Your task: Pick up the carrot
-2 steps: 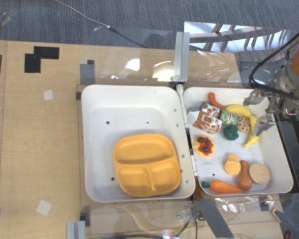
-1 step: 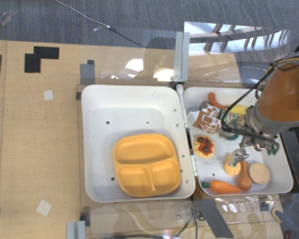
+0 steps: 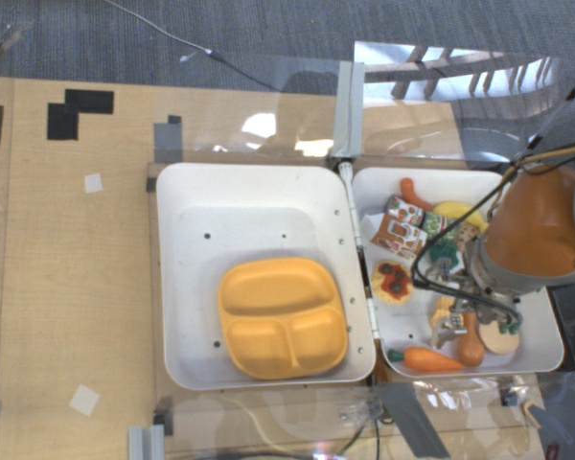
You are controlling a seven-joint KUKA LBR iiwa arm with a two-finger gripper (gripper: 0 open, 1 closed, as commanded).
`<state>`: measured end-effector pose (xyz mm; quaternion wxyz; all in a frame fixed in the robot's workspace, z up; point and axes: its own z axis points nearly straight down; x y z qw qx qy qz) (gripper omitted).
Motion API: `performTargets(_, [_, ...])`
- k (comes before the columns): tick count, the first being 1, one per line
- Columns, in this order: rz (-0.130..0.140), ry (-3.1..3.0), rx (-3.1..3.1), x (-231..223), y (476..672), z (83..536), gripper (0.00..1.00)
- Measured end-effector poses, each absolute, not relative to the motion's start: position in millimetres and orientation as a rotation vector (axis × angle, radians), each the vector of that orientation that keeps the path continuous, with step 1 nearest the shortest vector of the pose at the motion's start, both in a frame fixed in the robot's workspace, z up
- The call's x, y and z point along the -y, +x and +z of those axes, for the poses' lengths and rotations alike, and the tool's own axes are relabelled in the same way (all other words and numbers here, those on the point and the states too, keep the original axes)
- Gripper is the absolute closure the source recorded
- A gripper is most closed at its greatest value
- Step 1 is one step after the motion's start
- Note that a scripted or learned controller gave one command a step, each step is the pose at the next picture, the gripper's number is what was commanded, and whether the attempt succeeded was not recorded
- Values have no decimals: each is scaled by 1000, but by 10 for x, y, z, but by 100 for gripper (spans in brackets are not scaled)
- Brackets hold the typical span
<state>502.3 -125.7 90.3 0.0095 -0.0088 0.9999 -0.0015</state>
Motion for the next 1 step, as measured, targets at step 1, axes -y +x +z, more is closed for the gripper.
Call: performTargets(1, [-6,-37,-3114,1246,5059,1033,100])
